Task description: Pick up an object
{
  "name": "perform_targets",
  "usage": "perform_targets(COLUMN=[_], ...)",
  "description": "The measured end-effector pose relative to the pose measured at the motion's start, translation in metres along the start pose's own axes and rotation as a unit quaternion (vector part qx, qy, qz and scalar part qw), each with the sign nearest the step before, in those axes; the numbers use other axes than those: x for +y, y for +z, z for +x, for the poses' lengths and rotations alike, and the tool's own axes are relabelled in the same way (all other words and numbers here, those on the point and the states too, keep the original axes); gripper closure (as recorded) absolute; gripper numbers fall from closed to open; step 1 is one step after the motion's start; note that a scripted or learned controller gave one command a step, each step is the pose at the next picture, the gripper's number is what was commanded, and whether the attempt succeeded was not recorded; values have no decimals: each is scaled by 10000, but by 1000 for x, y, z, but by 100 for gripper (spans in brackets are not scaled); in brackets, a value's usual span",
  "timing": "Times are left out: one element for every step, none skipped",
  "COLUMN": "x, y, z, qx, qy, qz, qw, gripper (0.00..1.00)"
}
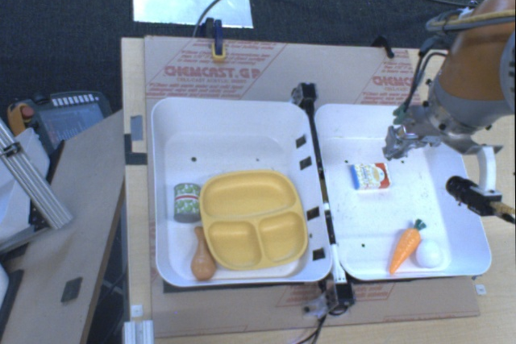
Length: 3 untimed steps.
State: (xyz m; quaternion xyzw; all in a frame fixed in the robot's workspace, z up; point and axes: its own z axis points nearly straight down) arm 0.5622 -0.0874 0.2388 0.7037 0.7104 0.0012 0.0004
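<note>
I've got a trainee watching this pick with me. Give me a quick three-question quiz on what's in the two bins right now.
1. True or false: the yellow divided tray lies in the left bin.
2. Which thing lies nearest the gripper? A) carrot B) small box C) green can
3. Fill in: the white egg lies in the right bin, touching the ____.

Key: 1 true; 2 B; 3 carrot.
</note>
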Motion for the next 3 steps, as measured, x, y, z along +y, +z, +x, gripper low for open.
perform_targets(x=[-4, 2, 2], y=[-7, -12, -13], z=[56, 111, 157], qx=[5, 1, 3], qy=[-7, -5, 0], qz=[1, 0, 1], qw=[10000, 10000, 10000], gripper=[100, 100, 100])
